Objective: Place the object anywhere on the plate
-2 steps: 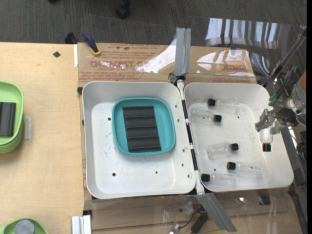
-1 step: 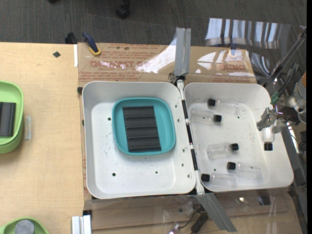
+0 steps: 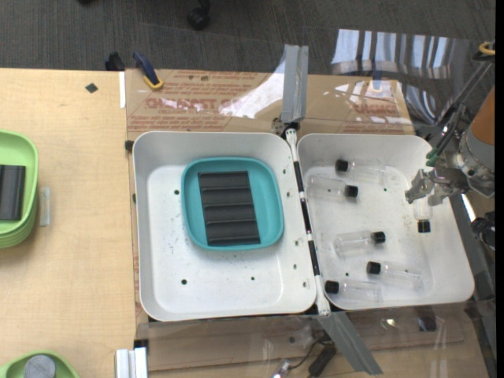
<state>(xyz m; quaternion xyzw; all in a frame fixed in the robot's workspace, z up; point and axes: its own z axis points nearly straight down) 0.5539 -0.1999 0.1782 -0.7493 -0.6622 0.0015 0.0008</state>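
Observation:
A teal plate (image 3: 232,203) with a dark ribbed insert lies in the left white bin (image 3: 157,235). Several clear tubes with black caps lie scattered in the right bin (image 3: 449,286), among them one near the back (image 3: 342,166) and one at mid-bin (image 3: 368,240). My gripper (image 3: 425,191) hangs over the right bin's right side. Directly below it a clear tube with a black cap (image 3: 424,225) points downward; I cannot tell whether it is gripped or lying on the bin floor.
A raised divider (image 3: 303,211) separates the two bins. On the wooden bench at the far left stands a green tray (image 3: 24,203). Cardboard with a grey bracket (image 3: 294,85) lies behind the bins.

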